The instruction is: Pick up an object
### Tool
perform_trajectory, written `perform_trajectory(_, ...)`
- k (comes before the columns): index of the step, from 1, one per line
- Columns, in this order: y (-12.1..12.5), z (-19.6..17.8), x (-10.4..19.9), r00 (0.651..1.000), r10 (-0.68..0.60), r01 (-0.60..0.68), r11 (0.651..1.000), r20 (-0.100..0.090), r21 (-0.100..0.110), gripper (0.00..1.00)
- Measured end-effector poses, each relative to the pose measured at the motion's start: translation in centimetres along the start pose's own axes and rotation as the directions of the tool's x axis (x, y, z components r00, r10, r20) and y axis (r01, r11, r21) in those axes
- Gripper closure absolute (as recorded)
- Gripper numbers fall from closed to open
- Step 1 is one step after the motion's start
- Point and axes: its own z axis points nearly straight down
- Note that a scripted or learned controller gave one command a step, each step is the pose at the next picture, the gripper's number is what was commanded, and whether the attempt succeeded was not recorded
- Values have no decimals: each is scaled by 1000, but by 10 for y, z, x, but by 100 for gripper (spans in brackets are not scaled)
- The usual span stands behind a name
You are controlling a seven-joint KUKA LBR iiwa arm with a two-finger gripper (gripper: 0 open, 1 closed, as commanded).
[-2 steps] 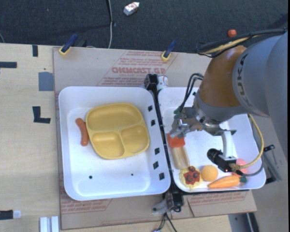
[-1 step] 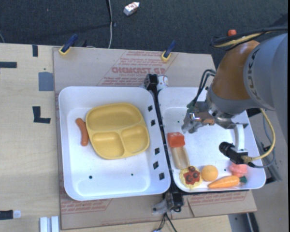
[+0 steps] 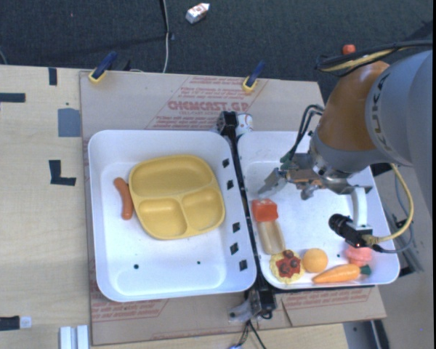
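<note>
- My grey two-finger gripper (image 3: 287,179) hovers spread open, holding nothing.
- The orange-capped tan plastic bottle (image 3: 267,226) lies in the right white bin (image 3: 381,202), just below.
- It looks light, stiff, slippery; I'd pinch mid-body.

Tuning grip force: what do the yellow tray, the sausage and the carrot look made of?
Yellow tray: seems to be moulded plastic, matte, with one even colour and rounded compartments. Sausage: probably plastic or rubber toy food, smooth with a faint sheen. Carrot: likely toy plastic too, uniform orange; too small to tell hard from soft.
</note>
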Motion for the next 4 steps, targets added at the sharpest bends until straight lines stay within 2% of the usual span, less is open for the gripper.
perform_trajectory(1,0,-10,1,1000,-1,1,1000,-1,1,100)
perform_trajectory(2,0,-9,1,1000,-1,1,1000,0,2,0)
perform_trajectory(3,-4,0,19,1000,-1,1,1000,0,2,0)
perform_trajectory(4,-4,-9,19,1000,-2,2,1000,-1,2,100)
